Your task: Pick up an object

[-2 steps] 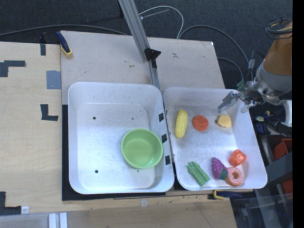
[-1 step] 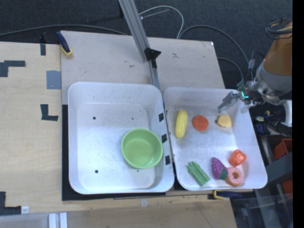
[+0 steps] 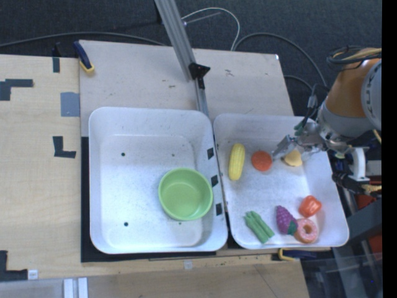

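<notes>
Right now, by label:
Gripper: the gripper [image 3: 286, 149] sits low in the right bin [image 3: 325, 194], fingers spread apart with nothing between them.
Nearest object: a pale yellow piece [image 3: 293, 159] just beside the fingertips, with a round orange piece [image 3: 262, 161] near on the other side.
Progress: nothing is lifted; closing on a piece and raising it are left, as I judge.
Axis: the yellow piece looks stubby, its long axis unclear; the corn [image 3: 236, 161] runs up-down in the view.
Farther out: a green bowl [image 3: 185, 194] in the left bin [image 3: 111, 129].
</notes>
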